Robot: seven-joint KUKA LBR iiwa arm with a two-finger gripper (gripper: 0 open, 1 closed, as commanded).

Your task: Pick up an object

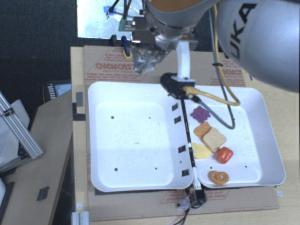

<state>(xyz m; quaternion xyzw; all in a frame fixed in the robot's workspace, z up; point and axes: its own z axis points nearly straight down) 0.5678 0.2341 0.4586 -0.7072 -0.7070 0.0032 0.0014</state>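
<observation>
Several small toy foods lie in the right bin: a purple piece, an orange piece, a slice of toast, a yellow disc, a red pepper and a pretzel. My gripper hangs high over the cardboard just behind the left bin's back rim, well away from all the foods. Nothing can be seen in it. The big grey arm covers the top right of the view.
A black fitting with a yellow cable sits at the back of the divider between the bins, and a grey cable loops into the right bin. Aluminium rails stand at the far left.
</observation>
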